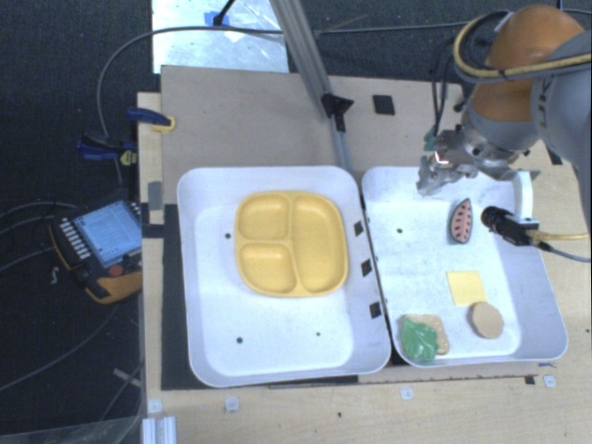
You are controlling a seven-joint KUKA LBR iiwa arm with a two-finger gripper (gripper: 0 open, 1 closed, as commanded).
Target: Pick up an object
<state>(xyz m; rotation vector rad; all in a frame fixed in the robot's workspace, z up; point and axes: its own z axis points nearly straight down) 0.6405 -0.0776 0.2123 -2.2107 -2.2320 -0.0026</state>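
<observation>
The right bin (pixel 407 276) holds a watermelon slice (pixel 461 220) near its far side, a yellow square of cheese (pixel 465 287), a round tan cookie (pixel 486 320) and a piece of toast with green lettuce on it (pixel 422 337) at the near edge. My gripper (pixel 432 182) hangs over the far end of the right bin, a little left of the watermelon slice and apart from it. I see nothing between its fingers.
The left bin (pixel 208 340) carries a yellow divided plate (pixel 290 242) with three compartments. A metal pole (pixel 305 44) slants across the bench behind the bins. A handheld pendant (pixel 100 248) and cables lie off the bench to the left.
</observation>
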